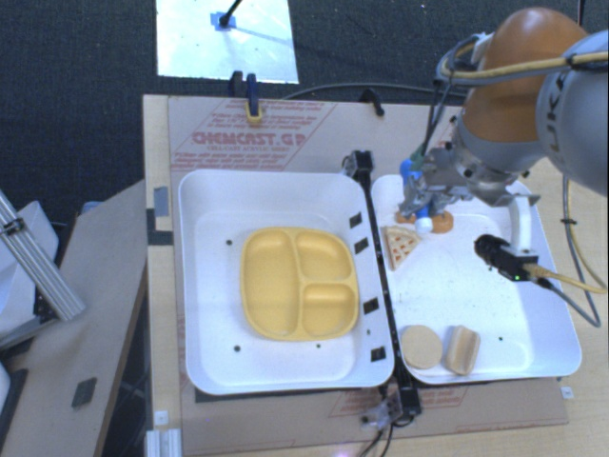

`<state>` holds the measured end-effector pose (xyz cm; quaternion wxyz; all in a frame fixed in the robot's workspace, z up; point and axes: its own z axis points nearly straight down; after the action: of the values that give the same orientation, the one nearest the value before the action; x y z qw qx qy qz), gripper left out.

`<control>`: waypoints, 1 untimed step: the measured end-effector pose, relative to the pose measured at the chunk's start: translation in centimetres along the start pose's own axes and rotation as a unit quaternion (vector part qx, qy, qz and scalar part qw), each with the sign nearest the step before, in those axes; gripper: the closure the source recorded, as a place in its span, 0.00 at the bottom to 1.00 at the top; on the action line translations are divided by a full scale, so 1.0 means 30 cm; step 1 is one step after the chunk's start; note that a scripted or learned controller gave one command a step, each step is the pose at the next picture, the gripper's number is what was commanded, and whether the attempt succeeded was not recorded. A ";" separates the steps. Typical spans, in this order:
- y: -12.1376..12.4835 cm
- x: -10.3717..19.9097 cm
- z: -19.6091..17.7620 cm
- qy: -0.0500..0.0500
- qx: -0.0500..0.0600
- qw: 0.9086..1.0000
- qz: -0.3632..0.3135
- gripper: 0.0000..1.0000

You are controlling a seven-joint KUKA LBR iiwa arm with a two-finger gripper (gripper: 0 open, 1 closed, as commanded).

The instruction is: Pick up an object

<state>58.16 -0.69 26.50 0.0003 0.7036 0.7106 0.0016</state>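
My gripper (419,206) reaches down into the back left corner of the right bin (533,346). Just below its tip lies a small white and orange piece (425,225), with an orange bit (443,222) beside it. Whether the gripper touches them is unclear. A blue object (409,171) shows behind the gripper, partly hidden by it. A pizza slice toy (400,246) lies just in front and to the left of the gripper. Near the bin's front edge sit a round tan biscuit (422,346) and a bread slice (462,349).
The left bin (205,255) holds a yellow divided plate (299,282). A black divider with clips (375,274) runs between the two bins. The arm's big orange and grey wrist (519,84) hangs over the back right of the right bin.
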 end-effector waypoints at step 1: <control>0.026 0.209 0.032 0.000 0.000 1.000 0.000 1.00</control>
<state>58.89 5.59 25.57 -0.0003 0.7033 0.7109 0.0015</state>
